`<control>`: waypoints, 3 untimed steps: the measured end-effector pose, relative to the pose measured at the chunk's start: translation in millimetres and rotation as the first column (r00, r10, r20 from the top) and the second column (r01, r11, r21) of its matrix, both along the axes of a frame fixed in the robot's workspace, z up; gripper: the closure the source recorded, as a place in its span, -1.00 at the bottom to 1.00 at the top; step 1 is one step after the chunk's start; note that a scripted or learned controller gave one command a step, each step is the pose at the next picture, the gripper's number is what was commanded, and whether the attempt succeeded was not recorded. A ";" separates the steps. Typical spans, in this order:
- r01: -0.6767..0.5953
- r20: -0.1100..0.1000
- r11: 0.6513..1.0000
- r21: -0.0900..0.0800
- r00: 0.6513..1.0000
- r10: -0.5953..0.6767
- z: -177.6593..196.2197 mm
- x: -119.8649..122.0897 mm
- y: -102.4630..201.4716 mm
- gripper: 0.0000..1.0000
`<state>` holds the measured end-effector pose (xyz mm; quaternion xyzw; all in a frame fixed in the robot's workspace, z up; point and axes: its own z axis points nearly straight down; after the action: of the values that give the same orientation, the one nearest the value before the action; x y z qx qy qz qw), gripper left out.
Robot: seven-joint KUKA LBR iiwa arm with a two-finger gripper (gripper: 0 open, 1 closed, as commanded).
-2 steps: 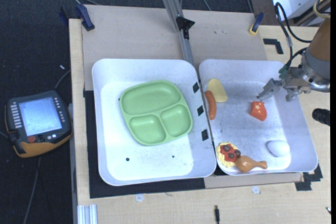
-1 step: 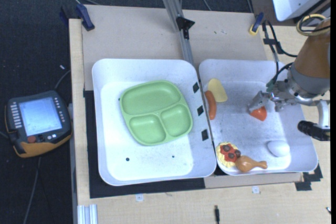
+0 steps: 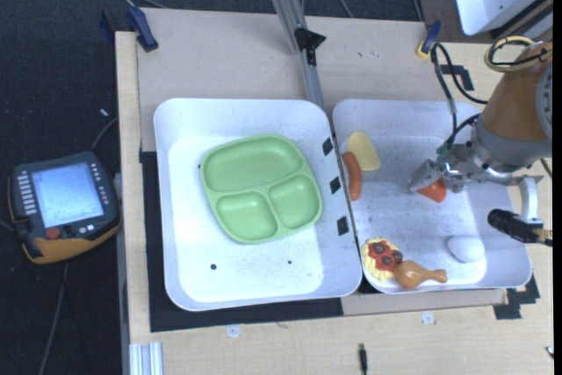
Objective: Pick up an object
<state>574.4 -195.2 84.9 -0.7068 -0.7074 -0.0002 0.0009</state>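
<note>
Down in the right bin (image 3: 413,123) the hand (image 3: 432,180) sits low over a small orange-red piece (image 3: 433,191), which lies on the bin floor just under the fingertips; whether it is actually pinched between them, or whether the hand is released or clenched, I cannot tell from this slant. The piece looks like a light, hard plastic toy, probably stiff and a bit slick, so a grip across its narrow middle seems the safest bet. Other candidates lie close: a sausage-shaped toy (image 3: 353,174) and a yellow chip (image 3: 363,150) by the dividing wall, a white egg-like thing (image 3: 465,248), round and likely to squirt out, and a drumstick (image 3: 416,276) beside a pizza slice (image 3: 382,256).
</note>
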 end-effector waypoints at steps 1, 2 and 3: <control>0.000 0.005 1.000 -0.004 1.000 0.000 13.4 1.4 -1.4 1.00; 0.000 0.007 1.000 -0.004 1.000 0.000 65.3 8.5 -10.4 1.00; 0.000 0.007 1.000 -0.004 1.000 0.000 109.3 9.6 -10.1 1.00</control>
<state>584.0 -205.3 194.3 -0.7067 -0.7075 -0.0015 -0.0029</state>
